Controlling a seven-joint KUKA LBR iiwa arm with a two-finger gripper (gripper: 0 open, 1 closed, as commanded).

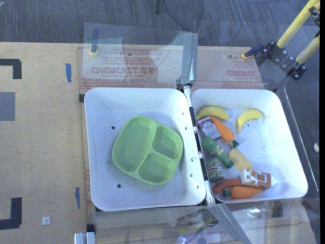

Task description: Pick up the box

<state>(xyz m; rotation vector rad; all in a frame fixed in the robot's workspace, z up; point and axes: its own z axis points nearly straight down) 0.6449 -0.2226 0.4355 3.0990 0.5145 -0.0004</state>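
How the pincer is standing cannot be told here, nor the arm's pose.

The box, a small white and orange carton, is lying in the right bin toward that bin's 5 o'clock corner, tipped onto its side. An orange carrot is lying just at the box's 7 o'clock, touching or nearly touching it, and a red piece is sitting at the box's 9 o'clock. A pale yellow piece is resting near the box's 11 o'clock.

Farther up the same bin, a green bottle and a red packet are lying along the left wall, with a second carrot beside the packet. Two bananas are lying toward the bin's 12 o'clock edge, well apart from the box.

The left bin is holding a green divided plate, sitting near its middle. Both bins are resting side by side on the wooden counter.
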